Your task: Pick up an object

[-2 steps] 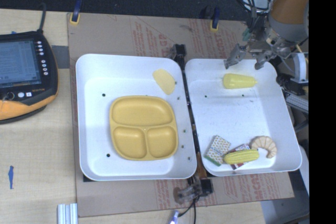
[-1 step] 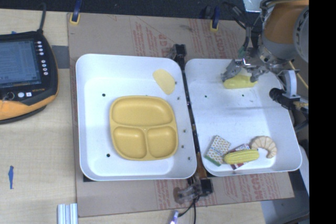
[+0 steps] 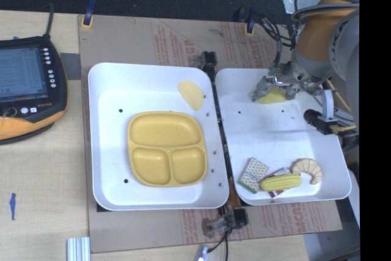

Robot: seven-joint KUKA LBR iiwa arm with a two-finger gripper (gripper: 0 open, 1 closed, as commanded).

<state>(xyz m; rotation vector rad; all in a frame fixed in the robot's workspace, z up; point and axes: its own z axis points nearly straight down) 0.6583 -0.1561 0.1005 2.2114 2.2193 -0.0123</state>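
- The gripper (image 3: 273, 90) is down at the far end of the right bin (image 3: 269, 131), its fingers closed around a yellow object (image 3: 273, 96).

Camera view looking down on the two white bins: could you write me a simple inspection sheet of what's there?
Surface: left bin and right bin side by side on cardboard.
Job's things: corn cob, croissant and small packet at right bin's near edge; yellow piece under gripper.
Clutter: divided yellow plate and yellow chip in left bin.
Grippers: gripper low over yellow piece; hold unclear.
Cables: black cables by the arm.
Surroundings: handheld control screen at left.
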